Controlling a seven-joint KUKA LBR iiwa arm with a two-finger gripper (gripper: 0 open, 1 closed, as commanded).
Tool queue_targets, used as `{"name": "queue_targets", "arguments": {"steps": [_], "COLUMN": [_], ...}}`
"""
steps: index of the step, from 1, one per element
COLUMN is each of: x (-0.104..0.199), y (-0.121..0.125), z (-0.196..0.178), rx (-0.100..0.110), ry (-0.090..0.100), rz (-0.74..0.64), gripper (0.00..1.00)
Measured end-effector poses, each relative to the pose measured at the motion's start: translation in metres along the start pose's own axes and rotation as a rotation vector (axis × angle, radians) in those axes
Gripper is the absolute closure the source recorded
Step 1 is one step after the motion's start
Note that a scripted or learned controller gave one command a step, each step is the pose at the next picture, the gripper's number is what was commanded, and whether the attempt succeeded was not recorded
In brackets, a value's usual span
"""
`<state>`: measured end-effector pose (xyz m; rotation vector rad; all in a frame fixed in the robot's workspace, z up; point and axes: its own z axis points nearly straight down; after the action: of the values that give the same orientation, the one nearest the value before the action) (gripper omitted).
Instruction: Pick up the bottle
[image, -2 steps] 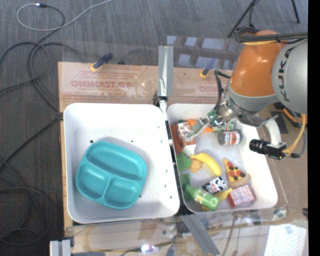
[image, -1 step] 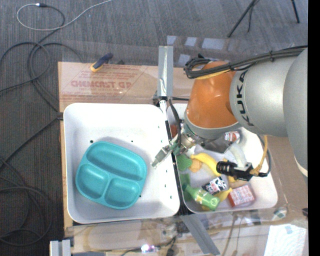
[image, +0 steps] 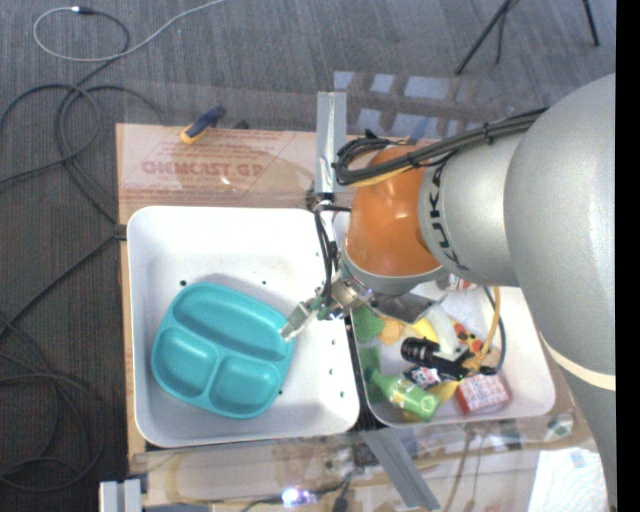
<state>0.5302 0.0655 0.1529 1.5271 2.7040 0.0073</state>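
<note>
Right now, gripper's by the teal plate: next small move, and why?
Probably lift clear and shift toward the right bin: the gripper sits at the rim of the teal plate in the left bin, while the green bottle lies among clutter in the right bin.

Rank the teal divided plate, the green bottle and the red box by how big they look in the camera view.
1. Largest by far: the teal plate.
2-3. The green bottle and the red box look alike in size. Clutter hides part of the bottle, so I won't rank them.
</note>
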Motion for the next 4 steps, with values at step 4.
{"name": "queue_targets", "arguments": {"steps": [4], "x": [0.105], "y": [0.017], "z": [0.038], "rx": [-0.007], "ry": [0.025], "rz": [-0.45], "gripper": [0.0]}}
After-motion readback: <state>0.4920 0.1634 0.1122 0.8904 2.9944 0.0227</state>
